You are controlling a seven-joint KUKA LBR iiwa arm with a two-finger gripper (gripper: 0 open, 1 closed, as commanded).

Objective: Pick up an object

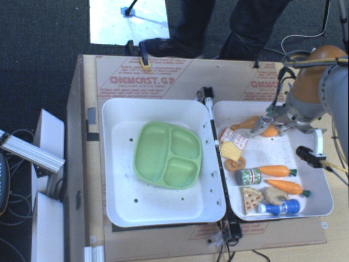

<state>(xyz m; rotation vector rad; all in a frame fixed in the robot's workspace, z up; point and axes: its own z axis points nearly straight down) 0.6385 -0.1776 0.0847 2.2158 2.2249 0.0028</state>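
My gripper (271, 122) hangs low over the back of the right bin (322, 198), directly above a small orange toy (271, 131) and seemingly touching it. A drumstick toy (244, 125) lies just to its left. In the same bin are a waffle-like cracker (235, 140), a yellow piece (232, 150), an orange ring (235, 163), a green and red can (250, 176), two carrots (277, 171) (286, 186), a pizza slice (251, 198) and a blue bottle (279, 207).
The left bin (120, 162) holds a green divided plate (168, 154). A black rail (215, 146) runs between the two bins. The arm's orange band (319, 56) and grey wrist sit over the right bin's back right corner, with cables beside them.
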